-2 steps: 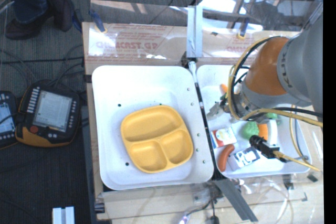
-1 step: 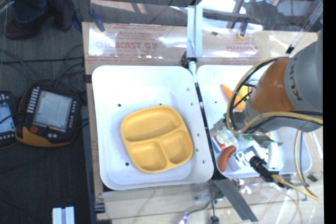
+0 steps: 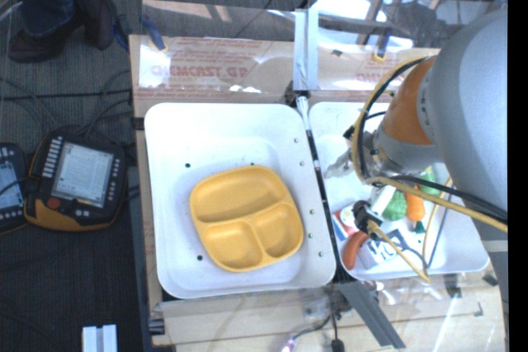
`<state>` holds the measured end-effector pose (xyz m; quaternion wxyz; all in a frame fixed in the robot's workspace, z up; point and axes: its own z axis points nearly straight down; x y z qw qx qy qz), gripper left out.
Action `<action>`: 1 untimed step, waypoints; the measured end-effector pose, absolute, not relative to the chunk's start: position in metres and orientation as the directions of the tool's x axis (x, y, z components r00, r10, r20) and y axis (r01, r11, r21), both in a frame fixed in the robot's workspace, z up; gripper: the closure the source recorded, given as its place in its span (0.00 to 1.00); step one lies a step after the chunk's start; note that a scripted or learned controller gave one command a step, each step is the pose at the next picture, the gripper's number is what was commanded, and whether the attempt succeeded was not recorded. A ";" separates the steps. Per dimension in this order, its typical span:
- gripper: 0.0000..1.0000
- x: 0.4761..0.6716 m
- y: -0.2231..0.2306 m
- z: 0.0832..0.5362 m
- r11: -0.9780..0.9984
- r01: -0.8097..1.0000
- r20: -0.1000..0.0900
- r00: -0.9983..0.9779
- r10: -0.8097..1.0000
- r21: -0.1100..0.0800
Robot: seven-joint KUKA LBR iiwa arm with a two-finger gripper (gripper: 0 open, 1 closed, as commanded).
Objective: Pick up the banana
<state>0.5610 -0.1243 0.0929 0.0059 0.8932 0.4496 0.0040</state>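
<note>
Yellow divided plate (image 3: 246, 218) lies in the left bin (image 3: 165, 177). Grey arm (image 3: 462, 103) covers the right bin (image 3: 330, 124); the gripper's opening I cannot tell, and the banana is perhaps hidden beneath.

white bins: 2, side by side. left bin (image 3: 165, 177); right bin (image 3: 466, 255) just R of it
yellow plate (image 3: 246, 217): 1, 3 compartments, inside left bin
arm (image 3: 462, 103): 1, over right bin
small items beside arm, right bin: 1 red (image 3: 353, 248), 1 orange (image 3: 415, 208), 1 green (image 3: 396, 205); others hidden, count n/a
pendant (image 3: 74, 181): 1, floor, L of left bin
</note>
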 end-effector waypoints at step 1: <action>0.00 0.527 -0.102 0.094 -0.651 0.758 0.005 0.651 0.759 0.031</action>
